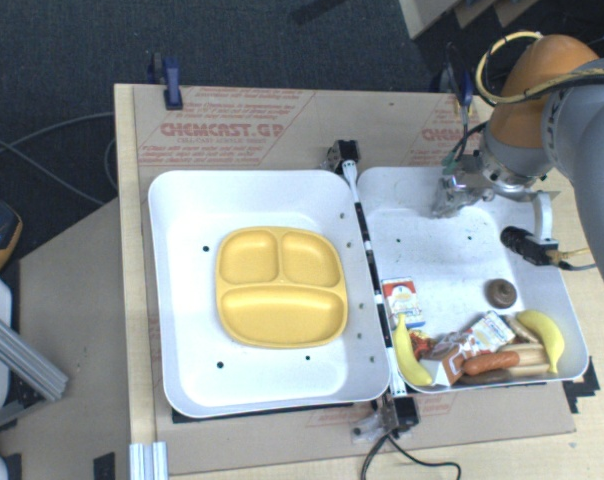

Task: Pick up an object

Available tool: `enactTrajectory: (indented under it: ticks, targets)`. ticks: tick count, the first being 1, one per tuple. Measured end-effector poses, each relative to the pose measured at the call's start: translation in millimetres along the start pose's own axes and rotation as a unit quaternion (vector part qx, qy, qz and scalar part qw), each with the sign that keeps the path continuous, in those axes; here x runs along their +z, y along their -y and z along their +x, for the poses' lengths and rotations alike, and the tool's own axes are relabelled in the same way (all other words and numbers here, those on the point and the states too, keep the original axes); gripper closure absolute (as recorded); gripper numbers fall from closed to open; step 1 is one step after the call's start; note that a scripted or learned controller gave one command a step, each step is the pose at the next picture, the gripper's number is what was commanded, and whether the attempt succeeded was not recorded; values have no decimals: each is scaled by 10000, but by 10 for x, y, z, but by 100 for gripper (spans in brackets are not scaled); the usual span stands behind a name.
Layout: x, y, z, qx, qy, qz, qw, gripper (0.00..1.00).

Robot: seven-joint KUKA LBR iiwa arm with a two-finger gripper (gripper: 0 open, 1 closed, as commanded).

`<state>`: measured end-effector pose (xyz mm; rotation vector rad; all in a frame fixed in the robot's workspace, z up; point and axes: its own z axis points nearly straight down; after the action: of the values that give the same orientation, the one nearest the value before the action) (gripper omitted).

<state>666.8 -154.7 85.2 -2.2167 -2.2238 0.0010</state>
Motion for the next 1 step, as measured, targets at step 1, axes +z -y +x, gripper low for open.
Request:
enactTrajectory:
  ticks: [1]
  targets:
    - [2, 143, 75, 17, 4, 7, 10000, 100]
